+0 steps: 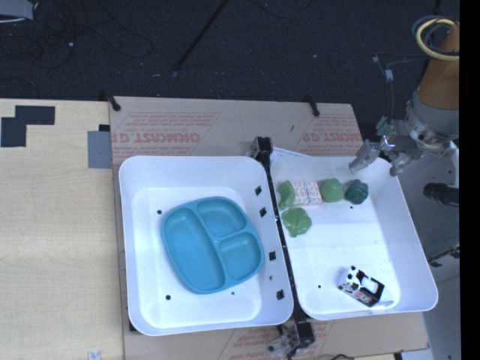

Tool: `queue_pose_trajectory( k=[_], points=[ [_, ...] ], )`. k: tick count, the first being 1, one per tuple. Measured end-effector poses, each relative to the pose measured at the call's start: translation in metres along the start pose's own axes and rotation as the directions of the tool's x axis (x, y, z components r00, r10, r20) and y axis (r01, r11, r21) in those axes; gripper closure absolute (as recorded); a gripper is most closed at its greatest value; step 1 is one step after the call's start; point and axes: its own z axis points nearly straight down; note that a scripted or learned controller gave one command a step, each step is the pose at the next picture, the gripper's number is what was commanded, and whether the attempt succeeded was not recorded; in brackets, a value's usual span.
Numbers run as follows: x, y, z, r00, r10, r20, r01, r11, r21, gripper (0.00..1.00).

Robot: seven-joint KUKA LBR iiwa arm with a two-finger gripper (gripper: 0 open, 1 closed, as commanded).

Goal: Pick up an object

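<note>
Grey metal marked the gripper (379, 158), which hung over the far right corner of the right bin (405, 223); its two fingers (361, 159) stood spread apart with nothing between them. Just beside and below it, on the bin floor, lay a dark teal ball-like object (356, 193), touching or nearly touching a rounded green lump (331, 190) on its left. These two began a short row that ran left to right along the far part of the bin: next came a small pale packet with pink print (306, 193), its long axis lying along the row, and then a green leafy piece (286, 193) near the divider, standing longer from far to near. Another green leafy clump (296, 221) sat just nearer the camera than that piece, close to the divider. Well apart from all of them, toward the near right corner of the bin, lay a small black and white object (361, 286), its long axis slanting from upper left to lower right. The left bin (142, 201) held a blue divided plate (212, 242) with three compartments, its long axis slightly tilted. Both bins rested on a cardboard sheet (225, 126) on the desk (52, 238).
</note>
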Motion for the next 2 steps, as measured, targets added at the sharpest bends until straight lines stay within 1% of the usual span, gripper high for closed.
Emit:
queue_pose_trajectory(
  k=[1,2],
  points=[
    [0.0,0.002,-0.008,1.0,-0.002,0.003,0.002,1.0,-0.013,0.0],
    [0.003,-0.002,0.037,1.0,-0.002,0.002,0.002,1.0,-0.009,0.0]
  ],
)
